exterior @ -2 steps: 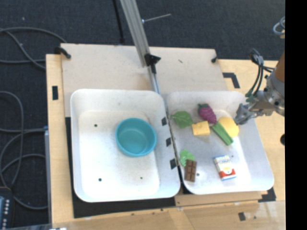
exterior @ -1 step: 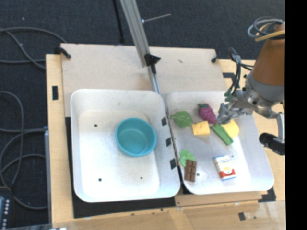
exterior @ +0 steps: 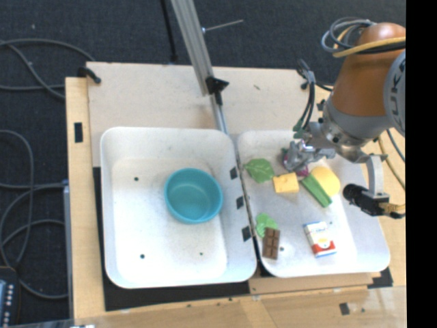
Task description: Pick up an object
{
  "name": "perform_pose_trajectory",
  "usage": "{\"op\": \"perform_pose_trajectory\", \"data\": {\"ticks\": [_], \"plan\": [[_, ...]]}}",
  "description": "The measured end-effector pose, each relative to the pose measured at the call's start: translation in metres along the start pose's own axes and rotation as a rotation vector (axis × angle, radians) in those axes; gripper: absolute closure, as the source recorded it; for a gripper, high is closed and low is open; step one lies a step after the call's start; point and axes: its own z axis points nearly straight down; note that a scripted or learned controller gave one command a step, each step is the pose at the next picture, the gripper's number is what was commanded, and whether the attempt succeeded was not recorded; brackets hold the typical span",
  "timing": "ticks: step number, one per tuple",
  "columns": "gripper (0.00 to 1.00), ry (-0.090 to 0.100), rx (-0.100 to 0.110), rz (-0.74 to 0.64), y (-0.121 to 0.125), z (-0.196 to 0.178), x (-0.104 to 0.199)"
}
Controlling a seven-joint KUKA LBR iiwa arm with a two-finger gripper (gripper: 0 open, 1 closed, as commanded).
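Note:
My gripper (exterior: pixel 293 160) hangs low in the back of the right bin (exterior: pixel 369 251), just above a yellow block (exterior: pixel 286 184). To its left lies a green leaf-shaped piece (exterior: pixel 259 169). To its right sit a yellow rounded item (exterior: pixel 326 179) and a green stick (exterior: pixel 316 190). A brown chocolate bar (exterior: pixel 272 242) with a small green piece (exterior: pixel 265 223) lies near the bin's left wall. A small red and white box (exterior: pixel 319 239) rests toward the front. Nothing is visibly between the fingers.
A teal bowl (exterior: pixel 194 195) stands in the left bin (exterior: pixel 123 251). A slanted metal pole (exterior: pixel 198 46) rises from the divide between the bins. Cables trail on the dark floor at the left.

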Motion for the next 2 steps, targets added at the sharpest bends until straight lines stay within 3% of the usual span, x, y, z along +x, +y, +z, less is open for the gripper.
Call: {"op": "perform_pose_trajectory", "data": {"ticks": [2], "plan": [[1.00, 0.000, 0.001, 0.001, 0.027, -0.001, 0.098]]}}
